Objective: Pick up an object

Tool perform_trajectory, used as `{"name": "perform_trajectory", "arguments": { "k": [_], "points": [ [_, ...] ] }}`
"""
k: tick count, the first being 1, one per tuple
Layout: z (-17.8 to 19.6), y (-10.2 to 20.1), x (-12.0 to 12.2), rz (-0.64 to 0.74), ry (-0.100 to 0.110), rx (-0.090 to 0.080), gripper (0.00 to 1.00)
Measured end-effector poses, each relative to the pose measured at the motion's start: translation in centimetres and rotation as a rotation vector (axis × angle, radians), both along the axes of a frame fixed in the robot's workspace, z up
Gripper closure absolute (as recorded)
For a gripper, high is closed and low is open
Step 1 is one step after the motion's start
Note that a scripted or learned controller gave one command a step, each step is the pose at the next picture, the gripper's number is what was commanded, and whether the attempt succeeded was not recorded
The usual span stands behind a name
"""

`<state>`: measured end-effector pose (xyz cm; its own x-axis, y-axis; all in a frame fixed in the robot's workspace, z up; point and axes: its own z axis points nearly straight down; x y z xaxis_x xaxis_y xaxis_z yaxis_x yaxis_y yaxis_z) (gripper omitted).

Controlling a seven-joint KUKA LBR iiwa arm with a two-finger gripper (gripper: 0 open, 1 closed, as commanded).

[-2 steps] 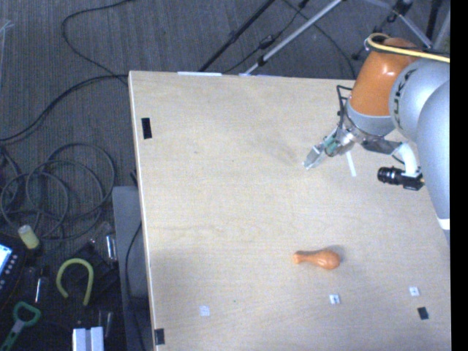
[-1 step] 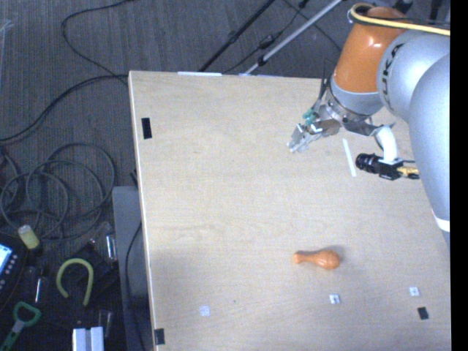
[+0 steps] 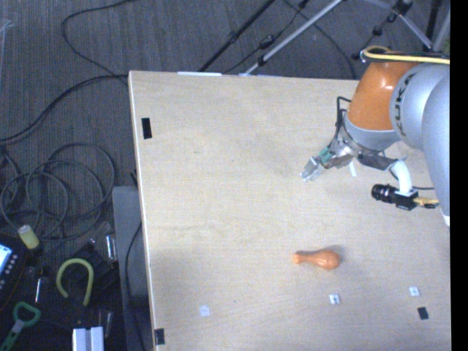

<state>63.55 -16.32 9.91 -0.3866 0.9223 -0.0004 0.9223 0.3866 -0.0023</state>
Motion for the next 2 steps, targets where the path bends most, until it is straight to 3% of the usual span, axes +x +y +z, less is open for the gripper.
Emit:
{"name": "perform_trajectory", "arguments": {
  "k": [1,2],
  "points": [
    [6.9,5.2,3.3,-0.296,0.000,0.000,1.00],
    [2.3,-3.1,2.2,0.083,-0.001,-0.001,1.00]
  ]
}}
